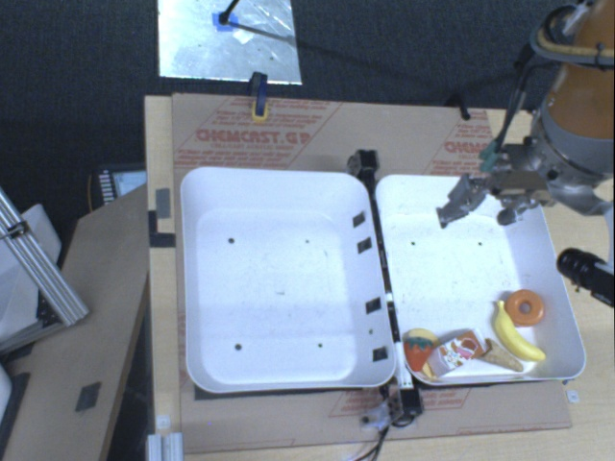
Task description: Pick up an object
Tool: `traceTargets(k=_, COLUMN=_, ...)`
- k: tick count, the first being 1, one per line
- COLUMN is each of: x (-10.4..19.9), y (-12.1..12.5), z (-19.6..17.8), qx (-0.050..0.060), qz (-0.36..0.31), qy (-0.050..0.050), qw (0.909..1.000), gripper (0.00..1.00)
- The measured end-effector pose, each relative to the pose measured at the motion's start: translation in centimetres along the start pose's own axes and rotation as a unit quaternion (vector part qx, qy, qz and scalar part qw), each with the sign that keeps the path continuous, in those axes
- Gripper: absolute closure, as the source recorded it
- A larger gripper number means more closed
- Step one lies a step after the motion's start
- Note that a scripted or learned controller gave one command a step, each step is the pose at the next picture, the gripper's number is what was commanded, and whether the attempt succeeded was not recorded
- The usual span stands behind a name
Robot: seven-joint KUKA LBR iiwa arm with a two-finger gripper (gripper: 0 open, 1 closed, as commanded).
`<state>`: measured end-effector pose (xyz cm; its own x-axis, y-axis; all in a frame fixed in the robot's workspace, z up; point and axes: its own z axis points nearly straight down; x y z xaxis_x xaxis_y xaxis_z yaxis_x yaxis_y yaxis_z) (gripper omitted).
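Tool (482,206) spread open, gripping nothing, hanging over right bin (423,257) at 12 o'clock. Banana (516,332), donut (525,306), packet (455,353) clustered at 5 o'clock corner, well apart from tool; likely slid there.

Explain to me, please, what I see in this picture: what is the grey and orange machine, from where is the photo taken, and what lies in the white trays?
The machine on the right is a robot arm, grey with an orange band. Its end effector, the part meant for grasping, hangs above the right bin with two fingers spread apart and nothing between them, so it holds nothing.

The photo comes from one fixed camera above the bench, looking down at a slant.

Two shallow white bins sit side by side on a brown board. The left bin is next to it. Near the front corner of the right bin lie small toys: a yellow banana, an orange ring like a doughnut, a red-orange round piece and a small printed packet.
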<state>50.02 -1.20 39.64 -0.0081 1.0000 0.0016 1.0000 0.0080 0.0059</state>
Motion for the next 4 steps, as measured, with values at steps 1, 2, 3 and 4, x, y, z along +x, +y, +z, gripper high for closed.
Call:
traceTargets(k=1, x=4.4, y=-1.3, z=-3.5, qx=-0.001, qz=0.0, qy=0.0, qw=1.0, gripper=0.0)
traceTargets(k=2, x=4.3, y=-1.3, z=-1.3, qx=0.002, qz=0.003, qy=-0.001, qw=1.0, gripper=0.0)
traceTargets(k=3, x=0.4, y=-1.3, z=2.5, qx=0.003, qz=0.006, qy=-0.002, qw=1.0, gripper=0.0)
traceTargets(k=4, x=8.2, y=-0.4, z=-8.0, qx=-0.004, qz=-0.002, qy=0.001, qw=1.0, gripper=0.0)
